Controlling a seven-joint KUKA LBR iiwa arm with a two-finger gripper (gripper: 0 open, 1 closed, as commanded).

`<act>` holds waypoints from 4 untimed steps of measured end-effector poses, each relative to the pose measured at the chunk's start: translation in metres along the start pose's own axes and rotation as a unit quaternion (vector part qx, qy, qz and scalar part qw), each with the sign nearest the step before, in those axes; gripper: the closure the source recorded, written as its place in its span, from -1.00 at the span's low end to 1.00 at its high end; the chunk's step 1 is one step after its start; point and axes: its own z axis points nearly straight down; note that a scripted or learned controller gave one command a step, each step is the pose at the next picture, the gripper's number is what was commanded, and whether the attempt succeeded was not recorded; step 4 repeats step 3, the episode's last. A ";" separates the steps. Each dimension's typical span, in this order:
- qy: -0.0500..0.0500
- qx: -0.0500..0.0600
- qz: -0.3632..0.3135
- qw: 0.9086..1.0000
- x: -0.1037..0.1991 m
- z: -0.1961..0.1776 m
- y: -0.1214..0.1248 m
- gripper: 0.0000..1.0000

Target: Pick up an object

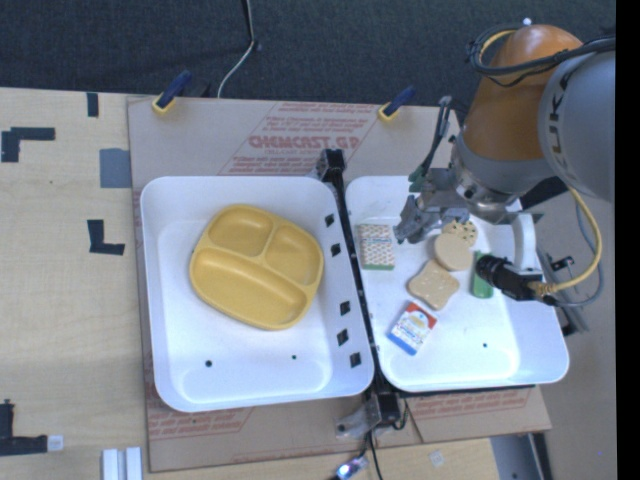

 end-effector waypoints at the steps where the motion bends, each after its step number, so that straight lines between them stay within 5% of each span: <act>1: 0.000 0.001 0.000 1.000 0.056 0.011 -0.006 1.00; 3: 0.000 0.001 0.000 1.000 0.145 0.023 0.009 1.00; 4: 0.000 0.001 0.000 1.000 0.145 0.023 0.009 1.00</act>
